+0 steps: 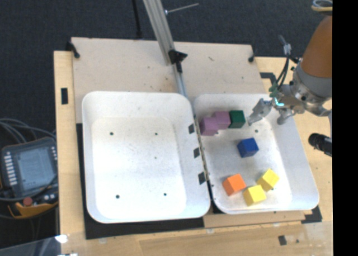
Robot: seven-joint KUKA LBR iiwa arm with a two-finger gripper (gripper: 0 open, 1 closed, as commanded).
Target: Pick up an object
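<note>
Gripper (271, 110) hangs spread and bare at the right bin's (299, 162) upper right rim.
Approach step, I judge: the green block (237, 118) (just left) is nearest; next it must shift over and descend.

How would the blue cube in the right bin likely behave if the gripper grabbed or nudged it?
The blue cube looks rigid, with flat faces, so it would likely slide rather than roll. It stands apart from the other blocks, so fingers probably have clearance. It seems small, likely light.
</note>
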